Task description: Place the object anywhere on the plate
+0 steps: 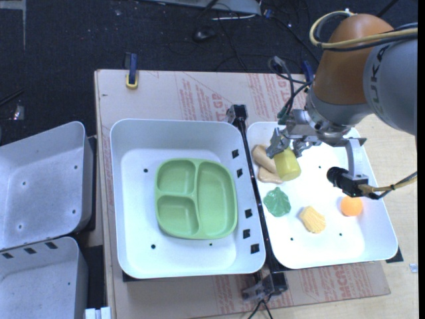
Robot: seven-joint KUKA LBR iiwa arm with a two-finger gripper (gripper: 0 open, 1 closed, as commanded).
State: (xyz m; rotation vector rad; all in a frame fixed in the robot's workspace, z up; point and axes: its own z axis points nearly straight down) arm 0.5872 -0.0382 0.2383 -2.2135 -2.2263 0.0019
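Observation:
A green divided plate (196,199) lies in the middle of the left bin (126,178). Over the right bin's left part, my gripper (289,147) points down, shut on a yellow-green cylinder (287,166). The cylinder's top sits between the two dark fingers and its body hangs below them. It is right next to a tan bread-like piece (263,164), just right of the wall between the bins. The plate is well to the left of the gripper, across that wall.
The right bin (372,238) also holds a green leafy piece (277,202), a yellow corn piece (313,219) and an orange ball (351,207). A black cable end (345,179) hangs above the ball. White lids (40,178) lie at far left.

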